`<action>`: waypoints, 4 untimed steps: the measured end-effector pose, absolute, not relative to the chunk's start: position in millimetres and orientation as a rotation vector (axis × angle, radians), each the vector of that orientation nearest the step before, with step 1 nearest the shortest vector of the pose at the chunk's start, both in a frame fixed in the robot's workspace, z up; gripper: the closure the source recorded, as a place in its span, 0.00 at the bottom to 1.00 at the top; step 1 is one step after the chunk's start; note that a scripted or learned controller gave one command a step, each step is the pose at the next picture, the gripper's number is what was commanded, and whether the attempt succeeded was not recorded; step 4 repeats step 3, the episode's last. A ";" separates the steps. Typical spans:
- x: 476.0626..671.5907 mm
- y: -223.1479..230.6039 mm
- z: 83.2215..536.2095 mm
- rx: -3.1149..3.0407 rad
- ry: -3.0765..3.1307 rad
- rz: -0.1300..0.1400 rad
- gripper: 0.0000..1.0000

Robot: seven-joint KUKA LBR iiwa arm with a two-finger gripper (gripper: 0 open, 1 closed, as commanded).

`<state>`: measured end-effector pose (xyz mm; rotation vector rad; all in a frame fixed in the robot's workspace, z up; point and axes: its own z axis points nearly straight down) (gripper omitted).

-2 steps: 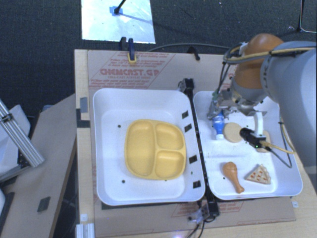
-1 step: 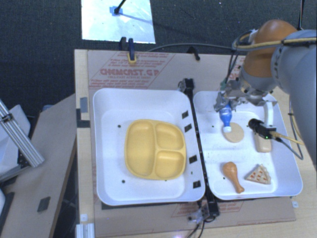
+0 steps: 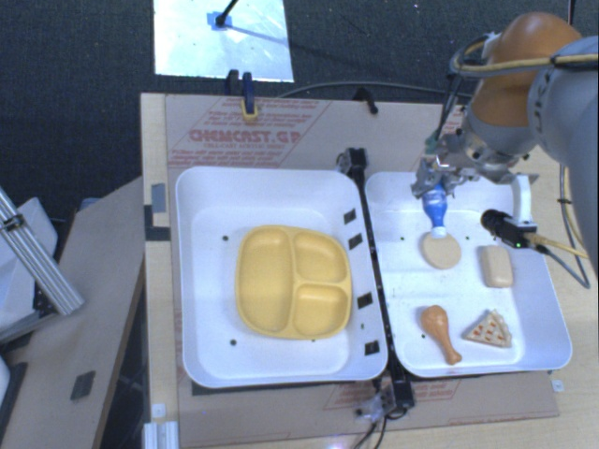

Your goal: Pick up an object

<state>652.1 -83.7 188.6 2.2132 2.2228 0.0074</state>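
Claw over the blue-and-cream toy at the back of the right bin

You had the blue-topped toy (image 3: 437,215) standing in the right bin (image 3: 547,340), its blue part directly under the claw (image 3: 433,187) and its round cream base (image 3: 441,251) lying on the bin floor toward the front; whether the claw was closed on the blue part or merely touching it, I could not tell, since the metal hid the contact. It looked the likeliest target because the arm came straight down over it. Your other choices lay apart nearer the front: a cream block (image 3: 497,267), a drumstick (image 3: 439,330) and a wedge-shaped slice (image 3: 489,330), spread so each could be taken alone. The yellow divided plate (image 3: 292,282) sat in the left bin (image 3: 201,251), both bins on the desk (image 3: 112,251).
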 end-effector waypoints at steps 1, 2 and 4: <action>653.9 -83.9 242.2 2.211 2.223 0.008 1.00; 651.3 -22.3 244.2 2.210 2.233 0.005 1.00; 653.6 33.6 230.4 2.211 2.233 0.004 1.00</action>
